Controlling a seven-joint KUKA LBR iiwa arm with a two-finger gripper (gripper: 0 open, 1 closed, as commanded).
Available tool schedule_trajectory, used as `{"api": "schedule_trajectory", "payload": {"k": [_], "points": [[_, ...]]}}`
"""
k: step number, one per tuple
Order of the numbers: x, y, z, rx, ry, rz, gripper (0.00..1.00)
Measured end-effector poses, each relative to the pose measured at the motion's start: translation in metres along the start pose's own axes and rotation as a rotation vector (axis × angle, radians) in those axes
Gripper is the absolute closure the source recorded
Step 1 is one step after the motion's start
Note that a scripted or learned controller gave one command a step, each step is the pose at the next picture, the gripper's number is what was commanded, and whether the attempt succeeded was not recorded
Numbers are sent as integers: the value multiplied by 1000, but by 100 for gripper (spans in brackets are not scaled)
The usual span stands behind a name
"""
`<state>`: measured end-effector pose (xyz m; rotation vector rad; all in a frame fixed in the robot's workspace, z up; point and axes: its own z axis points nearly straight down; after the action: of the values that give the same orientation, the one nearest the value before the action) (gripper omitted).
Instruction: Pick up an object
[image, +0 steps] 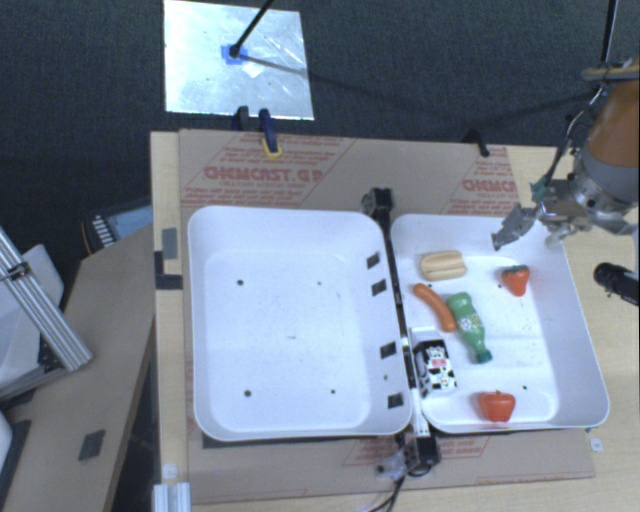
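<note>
The tool (527, 226) hovers with fingers spread, grasping nothing, over the right bin's (585, 345) far edge, above a bun (443, 264) and 2 tomatoes (515, 280).

The brown board (330, 165) that lies under the two bins bears red printed lettering. Along its far edge, behind the left bin, the word reads "CHEMCAST", followed by letters that look like "GP". The same red print shows again at the board's far right corner (480, 185), set at a slant and partly hidden by the right bin, too cut off to read whole. Faint red print also shows on the board's near edge (365, 452), not legible.
</note>
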<state>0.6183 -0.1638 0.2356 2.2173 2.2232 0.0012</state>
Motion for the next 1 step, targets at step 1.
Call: {"api": "schedule_trajectory", "payload": {"k": [1], "points": [[63, -42, 78, 5, 3, -4, 0]]}}
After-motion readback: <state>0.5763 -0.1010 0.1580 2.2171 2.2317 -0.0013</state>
